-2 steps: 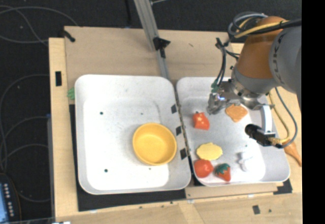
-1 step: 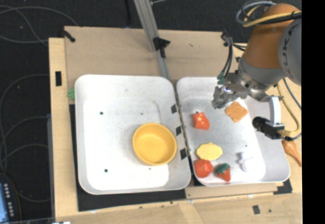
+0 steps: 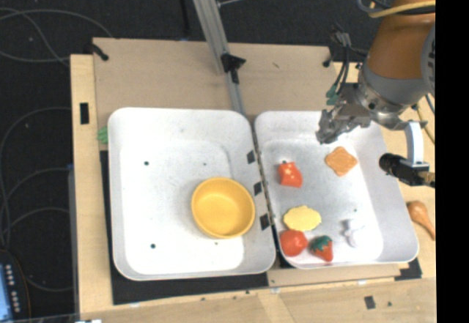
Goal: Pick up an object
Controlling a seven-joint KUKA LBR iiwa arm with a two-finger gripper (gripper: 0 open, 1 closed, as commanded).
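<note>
In the right bin (image 3: 366, 190) lie several small items: an orange-brown biscuit-like piece (image 3: 341, 161), a red pepper-like toy (image 3: 290, 174), a pale yellow piece (image 3: 302, 218), a red tomato (image 3: 293, 242), a strawberry (image 3: 322, 248) and a small white object (image 3: 351, 233). My gripper (image 3: 331, 131) hangs over the upper part of the right bin, just up and left of the orange-brown piece. Nothing shows between its fingers.
A yellow bowl (image 3: 223, 207) sits in the left bin (image 3: 146, 168). A slanted metal rail (image 3: 212, 25) runs from the top down to the seam between the bins. An orange object (image 3: 420, 215) lies outside the right bin on the bench.
</note>
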